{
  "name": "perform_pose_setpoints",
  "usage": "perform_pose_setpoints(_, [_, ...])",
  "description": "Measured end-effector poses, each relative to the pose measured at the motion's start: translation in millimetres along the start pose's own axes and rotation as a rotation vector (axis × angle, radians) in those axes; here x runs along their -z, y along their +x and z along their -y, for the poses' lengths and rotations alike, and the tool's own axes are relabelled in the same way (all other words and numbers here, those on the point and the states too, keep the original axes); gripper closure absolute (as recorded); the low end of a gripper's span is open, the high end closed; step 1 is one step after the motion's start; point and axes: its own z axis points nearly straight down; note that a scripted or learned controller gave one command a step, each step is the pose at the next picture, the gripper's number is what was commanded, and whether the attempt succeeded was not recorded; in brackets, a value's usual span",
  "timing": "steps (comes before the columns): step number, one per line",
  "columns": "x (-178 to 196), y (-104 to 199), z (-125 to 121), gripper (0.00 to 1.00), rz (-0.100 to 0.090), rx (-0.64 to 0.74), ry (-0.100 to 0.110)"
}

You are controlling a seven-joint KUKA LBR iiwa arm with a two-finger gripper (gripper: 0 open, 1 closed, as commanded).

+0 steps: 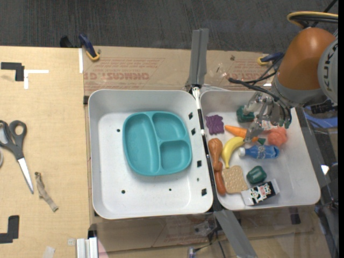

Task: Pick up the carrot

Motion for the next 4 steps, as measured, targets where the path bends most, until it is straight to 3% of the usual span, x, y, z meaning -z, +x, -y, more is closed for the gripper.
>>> perform_pose_setpoints(1, [-30, 32, -28, 0.0, -0.023, -0.087, 0.003])
perform_pose_setpoints(2, [-29, 31, -43, 0.0, -0.021, -0.122, 0.003])
perform_pose_setpoints(3, [-19, 29, -42, 1.0, -0.016, -0.119, 0.005])
perform_pose_setpoints(4, [71, 87, -69, 1.0, -0.023, 0.17, -0.001])
